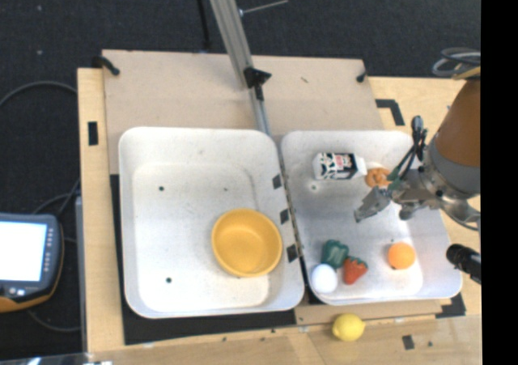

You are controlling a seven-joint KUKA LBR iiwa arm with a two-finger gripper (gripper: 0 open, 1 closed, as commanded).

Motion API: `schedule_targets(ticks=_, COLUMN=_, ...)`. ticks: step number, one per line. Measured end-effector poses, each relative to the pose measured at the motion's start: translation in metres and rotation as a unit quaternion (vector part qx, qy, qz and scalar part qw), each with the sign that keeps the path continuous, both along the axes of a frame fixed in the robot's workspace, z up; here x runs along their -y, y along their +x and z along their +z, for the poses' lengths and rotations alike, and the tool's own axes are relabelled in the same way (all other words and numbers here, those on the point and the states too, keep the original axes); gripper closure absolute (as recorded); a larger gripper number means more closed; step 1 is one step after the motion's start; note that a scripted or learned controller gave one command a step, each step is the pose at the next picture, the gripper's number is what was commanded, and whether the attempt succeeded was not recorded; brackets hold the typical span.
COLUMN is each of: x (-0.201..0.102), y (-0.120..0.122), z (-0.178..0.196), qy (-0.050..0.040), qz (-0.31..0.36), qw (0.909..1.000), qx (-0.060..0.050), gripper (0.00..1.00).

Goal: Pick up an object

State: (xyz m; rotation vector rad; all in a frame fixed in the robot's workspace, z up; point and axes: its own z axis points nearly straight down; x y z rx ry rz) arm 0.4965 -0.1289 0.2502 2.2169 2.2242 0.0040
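The right bin [429, 278] holds a white and black bottle [336, 165] lying on its side at the back, and a small orange piece [375, 177] just right of it. An orange ball [401, 256], a green toy [333, 252], a red toy [354, 271] and a white ball [324, 278] lie along the front. My gripper [382, 211] hangs over the middle of this bin, between the bottle and the orange ball. Its fingers are spread open, with nothing between them.
A yellow bowl [247, 242] sits in the left bin [162, 169]. A lemon [348, 327] lies on the bench in front of the right bin. A slanted metal post [235, 31] rises behind the bins.
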Motion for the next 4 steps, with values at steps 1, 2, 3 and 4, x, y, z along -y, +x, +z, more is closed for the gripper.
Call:
schedule_targets(ticks=1, x=0.0, y=0.0, z=0.0, qy=-0.0001, qz=-0.001, qw=1.0, qx=0.0, gripper=0.0)
schedule_targets(ticks=2, x=-0.002, y=0.0, z=-0.043, qy=-0.0013, qz=-0.002, qw=1.0, qx=-0.002, gripper=0.0)
schedule_targets(ticks=3, x=-0.009, y=-0.004, z=-0.1, qy=-0.0005, qz=-0.002, qw=1.0, qx=-0.004, gripper=0.0)
schedule_targets(ticks=4, x=-0.009, y=-0.003, z=-0.149, qy=-0.0004, qz=-0.002, qw=1.0, qx=-0.001, gripper=0.0)
